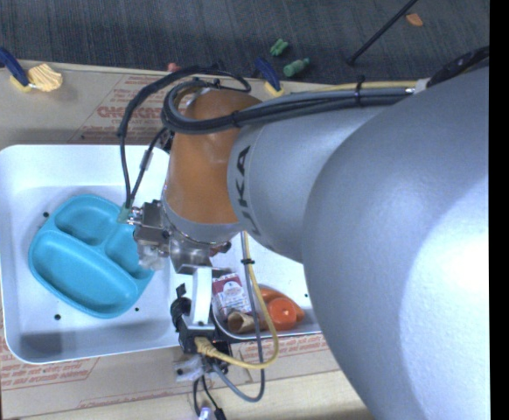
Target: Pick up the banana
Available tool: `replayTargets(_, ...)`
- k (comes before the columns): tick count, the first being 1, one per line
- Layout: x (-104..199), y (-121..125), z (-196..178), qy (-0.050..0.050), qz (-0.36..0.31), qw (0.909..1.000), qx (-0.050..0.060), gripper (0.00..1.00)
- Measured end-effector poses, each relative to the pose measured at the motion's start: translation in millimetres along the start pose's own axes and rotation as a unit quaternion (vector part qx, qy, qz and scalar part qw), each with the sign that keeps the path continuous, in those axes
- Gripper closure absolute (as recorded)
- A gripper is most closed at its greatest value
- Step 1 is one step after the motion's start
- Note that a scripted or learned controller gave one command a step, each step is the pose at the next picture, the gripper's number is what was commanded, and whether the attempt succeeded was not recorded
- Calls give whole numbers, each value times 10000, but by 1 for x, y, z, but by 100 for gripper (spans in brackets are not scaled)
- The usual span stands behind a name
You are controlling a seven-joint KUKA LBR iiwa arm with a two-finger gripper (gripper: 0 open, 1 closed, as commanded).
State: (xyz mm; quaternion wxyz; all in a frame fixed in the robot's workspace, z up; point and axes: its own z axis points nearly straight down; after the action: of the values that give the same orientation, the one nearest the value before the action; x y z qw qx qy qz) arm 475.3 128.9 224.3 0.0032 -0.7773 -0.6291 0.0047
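The arm (368, 217), a smooth matte grey cylinder, covers most of the right bin (276, 333) and narrows to a glossy orange band (198, 173) above the wrist. Below the band the metal tool (154, 243) hangs at the right edge of a blue tray (80, 265). Whether the tool is open or closed, or has hold of anything, cannot be told from this angle. The tray is shiny moulded plastic with rounded corners and shallow compartments, and it lies in the left bin (10, 234), whose white walls are smooth and low. In the visible strip of the right bin lie a crinkled red-and-white packet (229, 294), a smooth rounded orange piece (282, 309) and a tan rounded end (240, 322) just beneath the packet. Whether that end is the banana cannot be told. The counter (88, 103) is pale brown board with red print.
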Motion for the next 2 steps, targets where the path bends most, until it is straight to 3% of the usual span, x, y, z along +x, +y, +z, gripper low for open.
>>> replayTargets(1,24,-5,-54,9,-101,9999,-35,100)
replayTargets(2,-32,7,-8,3,-672,9977,-31,100)
